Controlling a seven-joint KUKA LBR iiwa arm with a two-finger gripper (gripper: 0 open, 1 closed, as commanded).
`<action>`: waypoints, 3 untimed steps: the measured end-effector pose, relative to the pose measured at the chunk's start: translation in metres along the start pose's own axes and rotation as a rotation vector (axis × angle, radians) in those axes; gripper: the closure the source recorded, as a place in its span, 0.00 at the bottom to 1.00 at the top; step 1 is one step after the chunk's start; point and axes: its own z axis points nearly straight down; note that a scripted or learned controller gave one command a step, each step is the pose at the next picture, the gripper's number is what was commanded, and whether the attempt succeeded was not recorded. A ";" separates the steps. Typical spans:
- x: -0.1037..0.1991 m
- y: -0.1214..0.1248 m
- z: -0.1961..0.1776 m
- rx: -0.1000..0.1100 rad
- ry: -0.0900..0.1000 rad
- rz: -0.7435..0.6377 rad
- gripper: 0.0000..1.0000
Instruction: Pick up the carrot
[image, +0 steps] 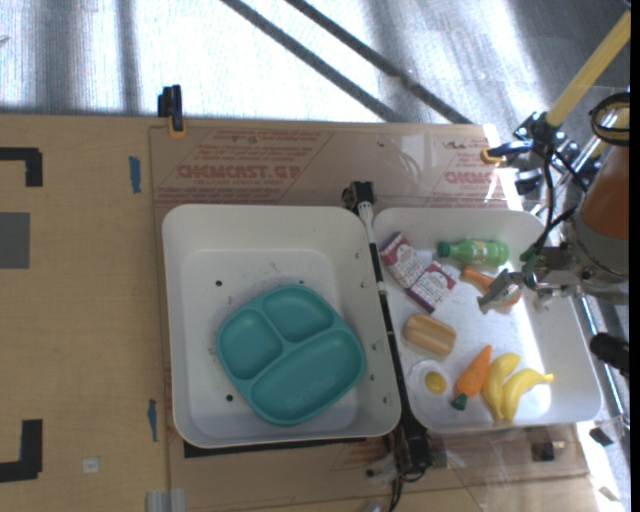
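The carrot (473, 372) is orange with a green stub at its lower end. It lies tilted in the front part of the right bin (560, 330), between a fried egg (433, 381) and a yellow banana (511, 385). My gripper (503, 292) reaches in from the right and hangs over the bin's middle, up and to the right of the carrot and clear of it. A small orange item (479, 279) lies just to the gripper's left.
The right bin also holds a green bottle (473, 250) at the back, two pink-and-white cartons (420, 275) and a bread roll (430, 333). In the left bin (190, 300) sits a teal divided plate (290, 352).
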 end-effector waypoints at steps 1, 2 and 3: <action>0.015 -0.034 0.085 0.007 0.002 0.100 0.00; 0.001 -0.031 0.113 -0.005 -0.001 0.128 0.00; 0.018 -0.031 0.137 -0.003 -0.001 0.177 0.00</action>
